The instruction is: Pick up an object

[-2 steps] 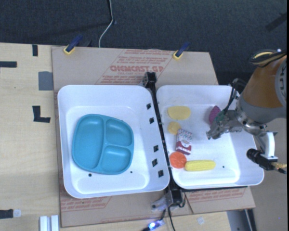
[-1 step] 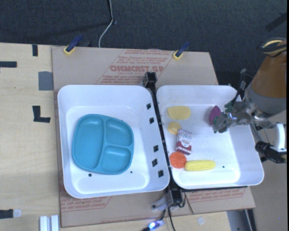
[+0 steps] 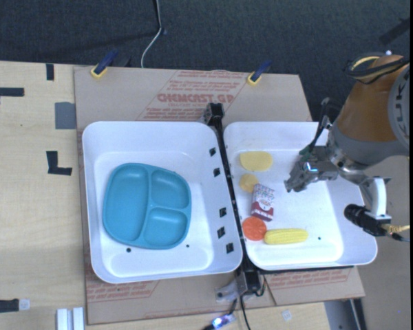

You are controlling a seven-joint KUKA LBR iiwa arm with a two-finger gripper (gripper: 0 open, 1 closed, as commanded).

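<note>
Five small items in right shallow white bin: yellow plastic corn cob along front wall; dark two-finger gripper above bin centre, grip state indeterminable

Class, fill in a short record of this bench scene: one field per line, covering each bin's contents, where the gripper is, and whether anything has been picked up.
left bin: blue divided plate
right bin: yellow oval piece, small yellow piece, red-and-white packet, orange round piece, corn cob
gripper: over the right bin, right of the packet
held: nothing seen between the fingers
</note>
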